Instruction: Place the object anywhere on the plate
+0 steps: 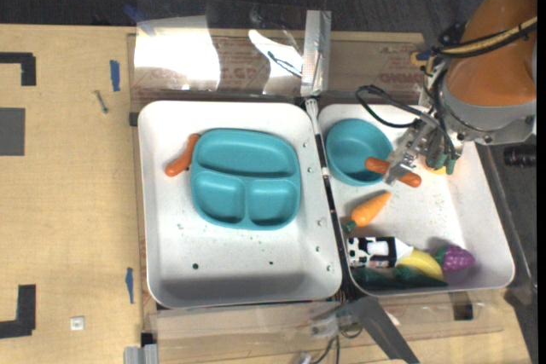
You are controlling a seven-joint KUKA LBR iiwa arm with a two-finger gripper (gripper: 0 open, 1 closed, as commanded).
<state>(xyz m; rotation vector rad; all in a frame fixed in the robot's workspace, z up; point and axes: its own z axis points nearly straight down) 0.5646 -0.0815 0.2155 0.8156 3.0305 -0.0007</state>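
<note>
Toy fruit (426,264) sits along the right bin's lower edge while, at right-centre, the end effector (401,169) is clenched on a small orange carrot (394,171) beside the bowl (351,147), so carrying it left to the plate (246,176) remains.

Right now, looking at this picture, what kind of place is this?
Probably a robot lab test bench rather than a kitchen: a robot arm reaches over two white bins, which hold toy food such as a plastic carrot and a teal divided plate.
</note>
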